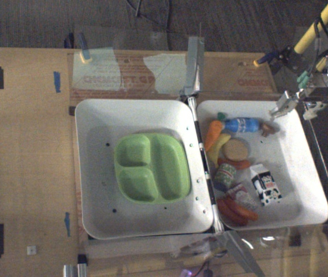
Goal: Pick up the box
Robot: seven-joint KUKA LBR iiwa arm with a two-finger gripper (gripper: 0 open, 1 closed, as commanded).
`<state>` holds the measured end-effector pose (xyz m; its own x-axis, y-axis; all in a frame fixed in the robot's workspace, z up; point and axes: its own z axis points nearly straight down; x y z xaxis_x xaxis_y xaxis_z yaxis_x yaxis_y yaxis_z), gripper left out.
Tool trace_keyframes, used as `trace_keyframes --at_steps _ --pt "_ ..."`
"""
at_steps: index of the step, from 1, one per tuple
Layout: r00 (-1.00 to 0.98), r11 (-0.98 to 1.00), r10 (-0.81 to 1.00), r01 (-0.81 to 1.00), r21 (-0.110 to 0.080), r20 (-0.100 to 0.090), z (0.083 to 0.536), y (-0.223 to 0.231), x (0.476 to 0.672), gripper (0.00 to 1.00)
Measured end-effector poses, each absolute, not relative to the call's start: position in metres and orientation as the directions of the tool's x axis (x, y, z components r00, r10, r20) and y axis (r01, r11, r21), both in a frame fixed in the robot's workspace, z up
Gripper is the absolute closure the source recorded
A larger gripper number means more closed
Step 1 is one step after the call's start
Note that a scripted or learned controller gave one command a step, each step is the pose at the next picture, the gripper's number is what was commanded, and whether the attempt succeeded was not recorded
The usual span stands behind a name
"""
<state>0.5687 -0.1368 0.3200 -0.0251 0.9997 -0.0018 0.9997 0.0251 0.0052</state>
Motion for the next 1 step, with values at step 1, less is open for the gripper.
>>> trace_keyframes --at_steps 1 --pt "-0.021 0.021 1.0 1.0 0.009 -0.003 0.3308 -0.1391 0.5694 1.0"
